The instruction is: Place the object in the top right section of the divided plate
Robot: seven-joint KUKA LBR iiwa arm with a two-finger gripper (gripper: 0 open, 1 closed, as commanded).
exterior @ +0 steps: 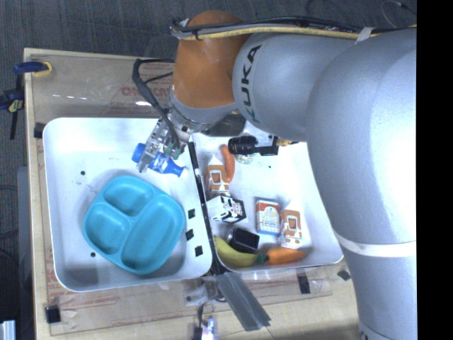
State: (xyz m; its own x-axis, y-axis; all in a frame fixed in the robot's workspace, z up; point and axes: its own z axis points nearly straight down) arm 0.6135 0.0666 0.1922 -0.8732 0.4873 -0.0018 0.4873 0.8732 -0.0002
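A light-blue divided plate [134,223] lies in the left bin [64,190], with two small sections and one large one. Just above the plate's upper edge, my gripper [158,151] reaches down from the orange-banded wrist. A small blue object [168,165] sits between its fingers, sticking out on both sides, and the gripper is shut on it. The object hangs beside the divider between the bins, apart from the plate.
The right bin [318,211] holds a carrot [228,163], a second carrot [287,256], a banana [233,255], a black block [245,240] and several small packets [267,216]. The arm's big grey body covers the right side of the view.
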